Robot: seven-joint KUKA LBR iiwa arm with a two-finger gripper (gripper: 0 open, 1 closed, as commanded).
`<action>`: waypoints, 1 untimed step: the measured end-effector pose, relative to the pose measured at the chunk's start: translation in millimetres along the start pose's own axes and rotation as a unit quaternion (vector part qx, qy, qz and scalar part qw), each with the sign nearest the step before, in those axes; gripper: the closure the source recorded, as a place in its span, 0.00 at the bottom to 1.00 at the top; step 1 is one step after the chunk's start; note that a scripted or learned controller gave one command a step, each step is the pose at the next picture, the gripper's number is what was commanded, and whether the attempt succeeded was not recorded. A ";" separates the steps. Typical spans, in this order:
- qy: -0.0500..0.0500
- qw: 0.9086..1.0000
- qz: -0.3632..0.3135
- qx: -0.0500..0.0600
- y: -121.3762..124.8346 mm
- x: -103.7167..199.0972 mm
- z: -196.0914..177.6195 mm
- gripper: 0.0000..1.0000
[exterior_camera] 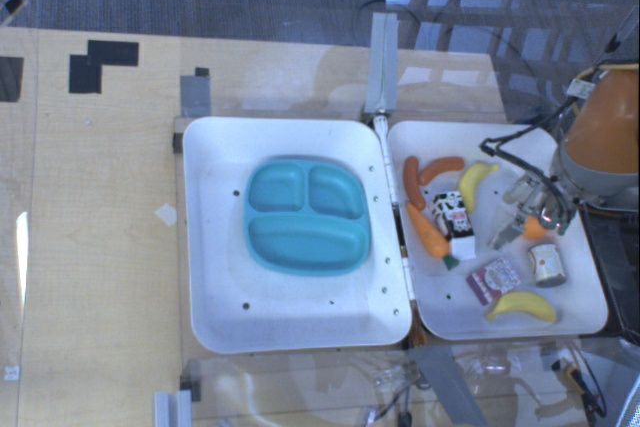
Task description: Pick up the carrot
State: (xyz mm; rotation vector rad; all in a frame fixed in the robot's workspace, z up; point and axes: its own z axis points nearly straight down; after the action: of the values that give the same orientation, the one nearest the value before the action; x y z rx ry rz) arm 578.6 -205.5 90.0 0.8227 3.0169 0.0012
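The carrot [429, 231], orange with a green stub at its near end, lies slantwise at the left side of the right bin [590, 310]. It rests against a small black-and-white milk carton [455, 215]. My gripper [512, 214] hangs over the middle right of that bin, to the right of the carrot and apart from it. Its fingers [503, 235] stand open with nothing between them. The grey arm with its orange band [603, 130] comes in from the right.
The right bin also holds two sausages [411, 181], a yellow banana [475, 180], another banana [522, 307], a dark red packet [493, 279], a small can [546, 263] and a small orange piece [538, 227]. In the left bin [215, 245] sits a blue divided plate [305, 217].
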 end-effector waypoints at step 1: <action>0.000 1.000 -0.009 0.000 17.3 -27.8 1.1 0.00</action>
State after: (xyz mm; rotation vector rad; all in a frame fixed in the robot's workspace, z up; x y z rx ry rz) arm 611.3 -204.6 89.4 0.7940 3.0243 0.0025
